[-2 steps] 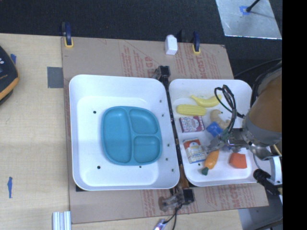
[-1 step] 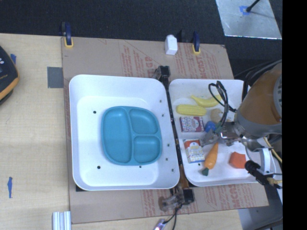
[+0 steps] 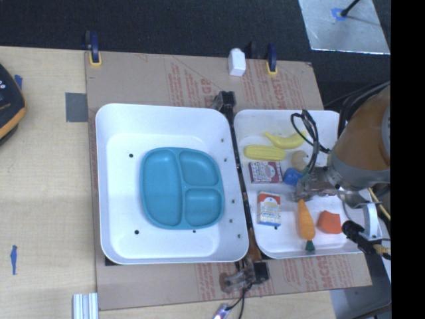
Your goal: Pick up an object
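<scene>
Right bin [image 3: 247, 121] is crowded: carrot [image 3: 305, 220], red block [image 3: 329, 222], blue piece [image 3: 291, 176], two cartons [image 3: 269, 209] and corn [image 3: 263, 153] lie close together. We judge the main risk to be a descent that lands between items or nudges one aside, so the grasp closes on nothing (the carrot would probably roll).

Gripper [image 3: 311, 186] sits low over the bin's middle, blue piece just at its 10 o'clock, carrot near at 6 o'clock, red block at 5. We cannot tell how its tool end stands; cabling and the arm body cover it. We see nothing carried by it.

Left bin [image 3: 105, 121] holds a blue tray [image 3: 181, 187], well apart at 9 o'clock.
</scene>
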`<state>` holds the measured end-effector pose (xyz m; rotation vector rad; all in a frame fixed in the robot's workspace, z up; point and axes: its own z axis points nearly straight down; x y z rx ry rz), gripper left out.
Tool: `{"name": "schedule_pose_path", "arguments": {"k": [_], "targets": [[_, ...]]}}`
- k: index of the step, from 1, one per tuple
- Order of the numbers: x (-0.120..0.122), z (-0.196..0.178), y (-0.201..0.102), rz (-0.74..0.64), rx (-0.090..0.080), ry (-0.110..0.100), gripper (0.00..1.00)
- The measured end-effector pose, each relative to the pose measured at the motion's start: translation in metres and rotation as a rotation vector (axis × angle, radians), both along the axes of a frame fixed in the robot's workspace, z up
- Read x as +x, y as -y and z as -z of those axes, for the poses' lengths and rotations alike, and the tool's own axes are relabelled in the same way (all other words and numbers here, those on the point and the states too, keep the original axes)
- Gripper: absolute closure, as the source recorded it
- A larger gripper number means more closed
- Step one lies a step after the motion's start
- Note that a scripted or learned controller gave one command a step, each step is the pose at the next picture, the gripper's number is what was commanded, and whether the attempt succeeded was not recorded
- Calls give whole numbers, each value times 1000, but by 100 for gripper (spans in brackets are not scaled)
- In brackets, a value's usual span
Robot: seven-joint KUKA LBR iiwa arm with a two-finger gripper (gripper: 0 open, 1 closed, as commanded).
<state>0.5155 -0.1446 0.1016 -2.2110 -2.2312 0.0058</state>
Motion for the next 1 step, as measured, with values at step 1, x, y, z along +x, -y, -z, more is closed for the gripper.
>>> {"name": "schedule_pose_path", "arguments": {"k": [1], "targets": [[46, -91, -87, 4, 4, 1, 100]]}}
